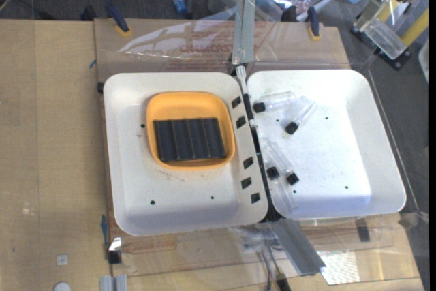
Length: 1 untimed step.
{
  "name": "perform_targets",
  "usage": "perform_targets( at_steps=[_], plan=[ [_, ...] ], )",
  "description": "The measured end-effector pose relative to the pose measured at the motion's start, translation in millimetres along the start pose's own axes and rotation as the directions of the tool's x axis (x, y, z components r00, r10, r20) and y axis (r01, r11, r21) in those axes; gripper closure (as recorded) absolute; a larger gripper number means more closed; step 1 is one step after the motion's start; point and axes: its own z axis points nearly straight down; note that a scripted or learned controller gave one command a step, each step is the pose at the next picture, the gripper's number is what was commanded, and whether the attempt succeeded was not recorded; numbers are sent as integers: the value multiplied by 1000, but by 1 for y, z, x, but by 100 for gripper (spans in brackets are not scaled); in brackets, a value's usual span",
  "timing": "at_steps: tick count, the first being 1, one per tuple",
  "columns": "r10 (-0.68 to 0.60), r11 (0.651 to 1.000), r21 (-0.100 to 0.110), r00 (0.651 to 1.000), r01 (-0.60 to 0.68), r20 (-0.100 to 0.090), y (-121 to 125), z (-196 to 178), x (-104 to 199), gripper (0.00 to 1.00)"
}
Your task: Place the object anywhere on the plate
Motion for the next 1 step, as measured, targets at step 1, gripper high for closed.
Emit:
perform_targets(
  at_steps=[1],
  plan=[
    [-181, 984, 1, 984, 181, -1, -17, 0, -14, 100]
  ],
)
